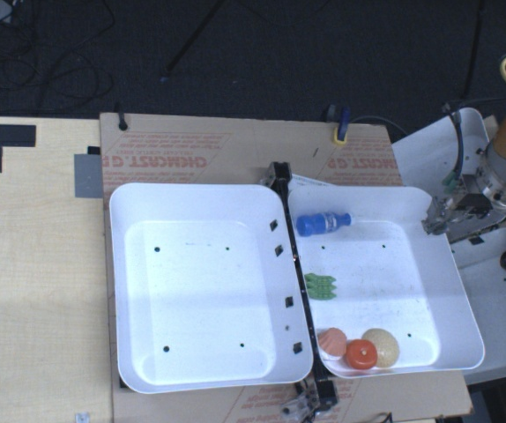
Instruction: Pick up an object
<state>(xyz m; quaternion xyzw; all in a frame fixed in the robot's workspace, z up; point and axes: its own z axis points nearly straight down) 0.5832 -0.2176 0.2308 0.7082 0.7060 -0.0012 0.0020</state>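
The gripper (454, 216) hangs over the right bin's (465, 315) far rim; its grip state is unclear. Left of it, cardboard (191, 152) underlies both bins.

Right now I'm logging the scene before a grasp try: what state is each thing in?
Blue bottle: lying on its side, far end of right bin.
Green item: flat, by the divider.
Red, pink and tan items: clustered in the near corner.
Gripper: at the right bin's far right rim, holding nothing visible.

Glossy white plastic bins (200, 205) on matt cardboard (191, 148).
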